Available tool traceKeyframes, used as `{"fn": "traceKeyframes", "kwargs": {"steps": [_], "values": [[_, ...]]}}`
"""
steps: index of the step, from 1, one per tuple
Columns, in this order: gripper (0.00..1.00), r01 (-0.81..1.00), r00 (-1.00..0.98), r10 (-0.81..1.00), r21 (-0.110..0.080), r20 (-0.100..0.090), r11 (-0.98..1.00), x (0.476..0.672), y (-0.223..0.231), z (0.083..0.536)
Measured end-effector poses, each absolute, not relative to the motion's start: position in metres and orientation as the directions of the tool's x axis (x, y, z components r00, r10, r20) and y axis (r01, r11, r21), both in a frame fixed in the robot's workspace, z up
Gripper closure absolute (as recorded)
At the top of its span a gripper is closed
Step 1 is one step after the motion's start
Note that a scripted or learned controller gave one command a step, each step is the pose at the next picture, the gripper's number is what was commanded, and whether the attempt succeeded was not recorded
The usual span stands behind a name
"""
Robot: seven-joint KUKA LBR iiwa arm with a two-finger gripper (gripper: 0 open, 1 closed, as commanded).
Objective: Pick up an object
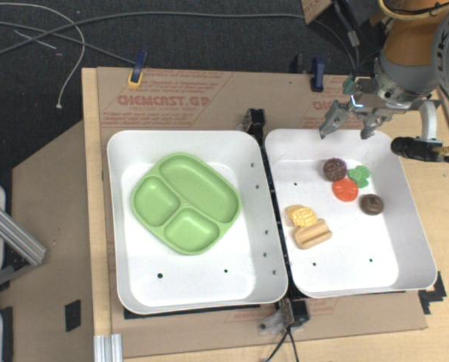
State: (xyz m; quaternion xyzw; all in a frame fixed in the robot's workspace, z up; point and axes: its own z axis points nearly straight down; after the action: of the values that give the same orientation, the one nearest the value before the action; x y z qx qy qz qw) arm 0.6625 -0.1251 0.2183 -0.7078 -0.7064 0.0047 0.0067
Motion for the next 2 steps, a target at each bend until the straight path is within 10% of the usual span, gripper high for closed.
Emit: {"fn": "traceKeyframes", "kwargs": {"steps": [2], "values": [[0.0,1.0,-0.001,1.0,-0.005,0.001,0.001,0.663,-0.121,0.185]]}}
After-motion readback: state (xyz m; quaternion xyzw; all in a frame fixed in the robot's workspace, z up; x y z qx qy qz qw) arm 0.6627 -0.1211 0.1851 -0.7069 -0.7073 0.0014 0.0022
